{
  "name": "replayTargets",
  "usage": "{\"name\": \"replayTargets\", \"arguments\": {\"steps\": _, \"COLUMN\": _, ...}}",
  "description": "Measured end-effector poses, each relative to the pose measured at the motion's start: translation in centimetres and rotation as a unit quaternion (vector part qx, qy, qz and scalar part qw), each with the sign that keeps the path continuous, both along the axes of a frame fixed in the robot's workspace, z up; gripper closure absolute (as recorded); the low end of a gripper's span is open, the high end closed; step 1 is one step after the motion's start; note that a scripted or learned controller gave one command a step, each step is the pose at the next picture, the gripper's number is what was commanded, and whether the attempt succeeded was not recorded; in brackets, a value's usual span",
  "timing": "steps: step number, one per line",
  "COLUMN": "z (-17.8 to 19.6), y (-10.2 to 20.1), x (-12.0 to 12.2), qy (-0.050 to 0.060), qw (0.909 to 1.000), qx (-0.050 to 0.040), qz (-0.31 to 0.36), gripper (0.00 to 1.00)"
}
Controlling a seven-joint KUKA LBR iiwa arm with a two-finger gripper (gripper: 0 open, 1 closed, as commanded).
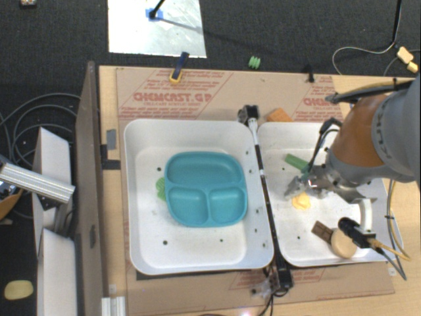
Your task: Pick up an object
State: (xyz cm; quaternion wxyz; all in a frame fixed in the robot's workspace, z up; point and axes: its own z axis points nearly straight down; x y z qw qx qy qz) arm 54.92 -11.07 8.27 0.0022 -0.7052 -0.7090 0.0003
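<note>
Two white bins point(141, 176) side by side, tool point(299, 186) at right-centre of frame above yellow piece point(301, 203), grip state unclear, teal divided tray point(206, 188) in left bin.

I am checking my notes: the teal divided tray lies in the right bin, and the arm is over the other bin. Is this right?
Not quite. The teal divided tray lies in the left bin, not the right. The camera view shows the arm over the other bin, the right bin.

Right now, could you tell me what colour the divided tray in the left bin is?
The divided tray is teal blue, shown in the camera view.
</note>
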Motion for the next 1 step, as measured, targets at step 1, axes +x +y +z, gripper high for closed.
{"name": "replayTargets", "arguments": {"steps": 1, "z": 0.29, "y": -1.18, "x": 6.9, "qy": -0.006, "qw": 1.0, "qx": -0.0025, "qz": 0.0, "gripper": 0.0}}
